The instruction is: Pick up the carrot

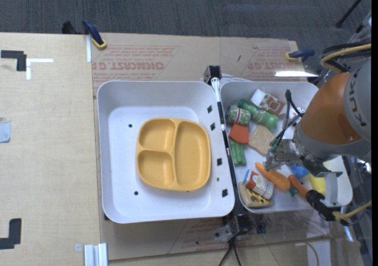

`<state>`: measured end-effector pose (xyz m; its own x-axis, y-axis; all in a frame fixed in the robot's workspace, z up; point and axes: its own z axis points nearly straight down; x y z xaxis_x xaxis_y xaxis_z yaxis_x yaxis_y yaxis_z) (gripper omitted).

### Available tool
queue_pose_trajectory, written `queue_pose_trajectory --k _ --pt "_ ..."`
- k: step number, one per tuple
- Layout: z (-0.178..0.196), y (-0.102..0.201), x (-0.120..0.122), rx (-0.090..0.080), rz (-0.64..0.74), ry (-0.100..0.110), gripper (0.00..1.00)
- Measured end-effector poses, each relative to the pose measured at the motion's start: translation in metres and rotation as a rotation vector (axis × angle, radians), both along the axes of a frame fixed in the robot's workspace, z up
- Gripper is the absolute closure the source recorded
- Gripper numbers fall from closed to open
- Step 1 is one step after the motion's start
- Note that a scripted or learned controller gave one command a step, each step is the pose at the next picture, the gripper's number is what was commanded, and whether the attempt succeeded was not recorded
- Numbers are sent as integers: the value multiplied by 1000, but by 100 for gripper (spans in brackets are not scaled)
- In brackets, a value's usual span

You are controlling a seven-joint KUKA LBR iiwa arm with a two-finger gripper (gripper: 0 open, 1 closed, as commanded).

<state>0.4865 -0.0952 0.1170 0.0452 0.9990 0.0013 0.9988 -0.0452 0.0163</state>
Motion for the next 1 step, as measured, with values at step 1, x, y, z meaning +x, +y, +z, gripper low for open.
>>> queue_pose_trajectory --k 1 --pt "0 0 0 0 -1 0 0"
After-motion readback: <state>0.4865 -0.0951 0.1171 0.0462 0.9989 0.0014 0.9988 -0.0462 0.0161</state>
